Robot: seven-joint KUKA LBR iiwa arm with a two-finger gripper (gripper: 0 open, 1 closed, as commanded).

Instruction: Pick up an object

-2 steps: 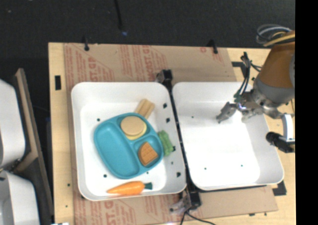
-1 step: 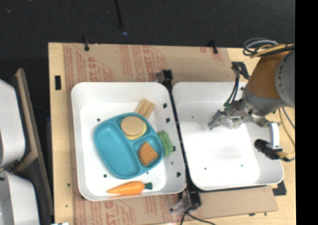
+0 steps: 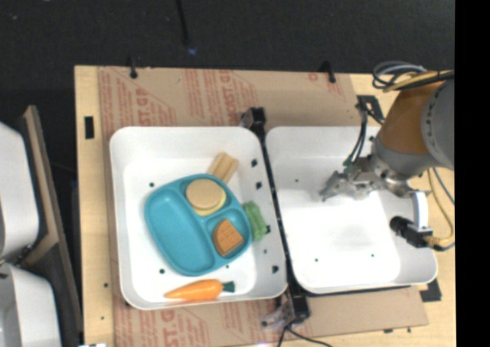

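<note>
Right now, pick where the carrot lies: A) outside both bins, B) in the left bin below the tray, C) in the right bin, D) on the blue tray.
B: the carrot lies on the left bin's floor, below the blue tray.

A robotics lab: a plywood bench (image 3: 153, 100) carries two clamped white bins (image 3: 122, 184), toy food inside the left one, cables trailing beside the bench.

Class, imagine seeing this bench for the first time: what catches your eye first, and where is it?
Most likely the blue tray in the left bin, carrying a round biscuit and a brown piece, with an orange carrot lying in front of it. Next, the arm's orange band above the right bin, its tool low inside.
</note>
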